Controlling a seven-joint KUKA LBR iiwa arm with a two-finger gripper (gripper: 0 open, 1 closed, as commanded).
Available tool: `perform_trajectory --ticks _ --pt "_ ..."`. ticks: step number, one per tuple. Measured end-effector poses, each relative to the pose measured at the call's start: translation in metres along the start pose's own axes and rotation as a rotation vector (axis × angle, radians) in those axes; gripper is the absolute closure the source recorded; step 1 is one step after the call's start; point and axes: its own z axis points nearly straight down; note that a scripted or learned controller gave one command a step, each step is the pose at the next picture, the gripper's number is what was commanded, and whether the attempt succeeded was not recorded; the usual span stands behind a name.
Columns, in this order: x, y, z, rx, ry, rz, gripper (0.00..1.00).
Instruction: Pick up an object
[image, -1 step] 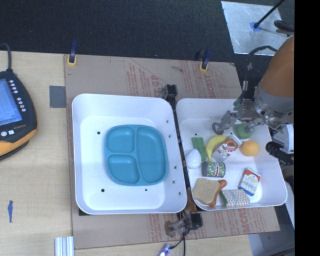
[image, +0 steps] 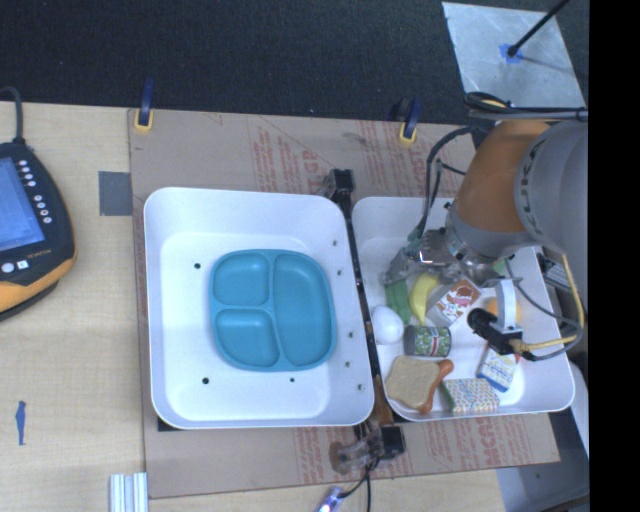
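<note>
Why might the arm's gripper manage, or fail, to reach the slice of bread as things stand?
Probably manageable: the slice of bread lies uncovered at the right bin's near edge, and the gripper hovers over that bin.

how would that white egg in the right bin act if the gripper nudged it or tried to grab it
The white egg looks round and smooth, so it would likely roll at a nudge. It lies against the right bin wall, which may stop it. Its curved surface would probably slip from a pinch.

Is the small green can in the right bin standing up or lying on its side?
On its side. The can shows its label wrapper along its length, lying among the items in the right bin.
</note>
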Motion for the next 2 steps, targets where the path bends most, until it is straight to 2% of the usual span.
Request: perform_trajectory --ticks 1,2 --pt "-0.042 0.02 -0.067 0.009 0.005 0.004 0.0" --pt "-0.088 0.06 0.002 0.011 0.006 0.004 0.0"
